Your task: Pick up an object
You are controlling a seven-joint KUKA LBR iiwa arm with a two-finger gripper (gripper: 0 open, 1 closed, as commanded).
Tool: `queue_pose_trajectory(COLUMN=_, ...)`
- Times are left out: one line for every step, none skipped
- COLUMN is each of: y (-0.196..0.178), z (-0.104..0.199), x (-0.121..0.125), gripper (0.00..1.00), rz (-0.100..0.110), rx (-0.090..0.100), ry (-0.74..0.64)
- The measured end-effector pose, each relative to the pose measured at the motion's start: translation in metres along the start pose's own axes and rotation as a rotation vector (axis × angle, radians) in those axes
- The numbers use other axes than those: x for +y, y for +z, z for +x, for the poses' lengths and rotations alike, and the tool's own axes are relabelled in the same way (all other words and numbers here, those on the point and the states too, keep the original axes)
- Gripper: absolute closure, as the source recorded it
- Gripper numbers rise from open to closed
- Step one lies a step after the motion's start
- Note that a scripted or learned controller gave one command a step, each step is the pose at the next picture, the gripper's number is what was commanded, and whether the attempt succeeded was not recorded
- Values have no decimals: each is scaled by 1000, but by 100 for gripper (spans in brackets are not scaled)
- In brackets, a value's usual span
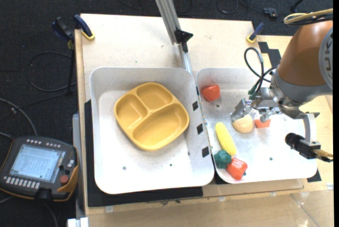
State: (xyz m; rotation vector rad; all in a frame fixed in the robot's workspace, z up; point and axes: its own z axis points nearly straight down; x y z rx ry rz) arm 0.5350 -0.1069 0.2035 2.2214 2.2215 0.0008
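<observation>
Corn cob (226, 138) lies lengthwise, tip toward the bin's far side.

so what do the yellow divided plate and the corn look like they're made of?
Divided plate: looks like moulded plastic, matte to satin, one uniform yellow with soft rounded compartment walls. Corn: probably toy plastic or rubber, smooth and evenly bright yellow; texture too small to tell.

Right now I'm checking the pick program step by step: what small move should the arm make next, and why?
Probably a short descent onto the beige potato-like piece: the gripper sits right above it in the right bin, with a small red piece beside it.
</observation>
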Motion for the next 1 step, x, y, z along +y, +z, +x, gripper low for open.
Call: queue_pose_trajectory(y=-53, z=-38, x=40, gripper=0, rz=-8, rx=-5, ry=1)
